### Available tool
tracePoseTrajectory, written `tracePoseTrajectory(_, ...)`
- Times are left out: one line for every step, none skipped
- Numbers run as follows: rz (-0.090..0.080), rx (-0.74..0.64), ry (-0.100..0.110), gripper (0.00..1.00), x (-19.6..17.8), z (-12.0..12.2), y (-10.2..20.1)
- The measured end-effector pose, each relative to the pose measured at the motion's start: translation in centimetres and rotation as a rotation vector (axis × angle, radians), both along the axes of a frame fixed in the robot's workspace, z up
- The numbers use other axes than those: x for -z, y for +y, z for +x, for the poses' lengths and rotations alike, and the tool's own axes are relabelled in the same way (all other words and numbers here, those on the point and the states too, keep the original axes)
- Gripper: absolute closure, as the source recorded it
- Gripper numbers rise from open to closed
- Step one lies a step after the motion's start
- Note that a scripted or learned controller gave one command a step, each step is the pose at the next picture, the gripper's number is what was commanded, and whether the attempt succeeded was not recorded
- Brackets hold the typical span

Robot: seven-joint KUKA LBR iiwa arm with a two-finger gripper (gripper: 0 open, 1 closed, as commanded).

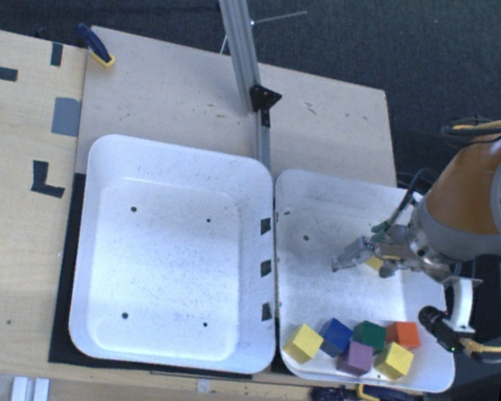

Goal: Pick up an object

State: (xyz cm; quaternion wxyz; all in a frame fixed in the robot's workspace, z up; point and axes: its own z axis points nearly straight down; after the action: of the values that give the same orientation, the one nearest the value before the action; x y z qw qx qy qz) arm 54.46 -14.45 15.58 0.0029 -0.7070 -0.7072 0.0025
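Hand (352,258) low over the right bin (325,207), arm (465,197) reaching in from the right; a small yellow piece (375,261) shows just behind the fingers, but whether they clamp it or stand apart, cannot tell. Six blocks cluster at the bin's near edge: yellow (305,343), blue (336,336), purple (358,357), green (369,335), orange (405,334), second yellow (395,361). Left bin (165,257) alongside on the bench (3,201).

Pale wood bench (200,105), scuffed. Two shallow white bins side by side on it: left bin (170,253), right bin (324,217). A blue-and-yellow clamp (96,44) at far left corner.
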Motion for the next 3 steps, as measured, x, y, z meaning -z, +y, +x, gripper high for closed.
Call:
tracePoseTrajectory(0.0, -0.001, -0.001, 0.0, 4.5, 0.3, -0.2)
tracePoseTrajectory(0.0, -0.001, -0.003, 0.0, 6.5, 0.2, -0.1)
tracePoseTrajectory(0.0, -0.002, -0.004, 1.0, 5.5, 0.2, 0.0)
